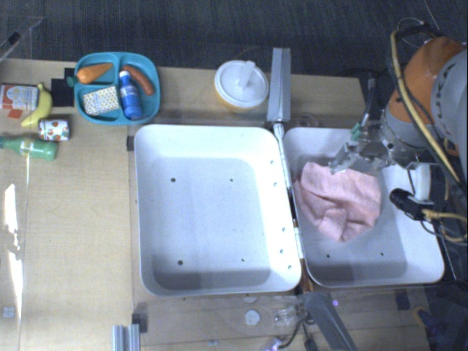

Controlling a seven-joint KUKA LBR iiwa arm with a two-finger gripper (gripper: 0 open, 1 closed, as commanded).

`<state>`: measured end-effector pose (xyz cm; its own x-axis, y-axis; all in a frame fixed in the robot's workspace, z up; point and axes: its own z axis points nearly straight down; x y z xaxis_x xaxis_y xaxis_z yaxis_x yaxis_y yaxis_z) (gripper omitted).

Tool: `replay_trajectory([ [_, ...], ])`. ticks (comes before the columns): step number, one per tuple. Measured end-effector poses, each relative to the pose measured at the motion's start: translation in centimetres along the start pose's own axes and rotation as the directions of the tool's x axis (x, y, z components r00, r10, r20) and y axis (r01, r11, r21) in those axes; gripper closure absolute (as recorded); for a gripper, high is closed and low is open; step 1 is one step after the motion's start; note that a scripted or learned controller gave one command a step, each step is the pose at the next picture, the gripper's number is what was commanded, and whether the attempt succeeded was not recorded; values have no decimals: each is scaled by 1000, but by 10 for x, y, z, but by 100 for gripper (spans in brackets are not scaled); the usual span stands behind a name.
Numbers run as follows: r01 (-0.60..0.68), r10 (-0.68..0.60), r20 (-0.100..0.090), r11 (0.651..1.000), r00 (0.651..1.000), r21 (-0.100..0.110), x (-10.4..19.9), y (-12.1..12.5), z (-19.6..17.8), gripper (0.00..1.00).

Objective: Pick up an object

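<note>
We log one pink cloth (341, 199) crumpled in the right bin (417, 265), gripper (356, 159) at its twelve o'clock edge, fingers spread, left bin (212, 196) alongside.

Blue tray (150, 75), lidded cup (241, 84), banana (40, 104)

Left bin (212, 203) lies open (pink cloth (341, 199) crowds right).

Hand (356, 159) low, fingers spread
</note>
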<state>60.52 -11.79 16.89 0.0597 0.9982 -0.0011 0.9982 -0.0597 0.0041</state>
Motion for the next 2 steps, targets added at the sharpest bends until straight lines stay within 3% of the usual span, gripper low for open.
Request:
replay_trajectory([
  [1, 38, -38, 0, 999, 999, -1, 8, 6, -65, 0],
  [2, 176, -176, -1, 984, 984, 3, -53, 1, 19, 0],
])
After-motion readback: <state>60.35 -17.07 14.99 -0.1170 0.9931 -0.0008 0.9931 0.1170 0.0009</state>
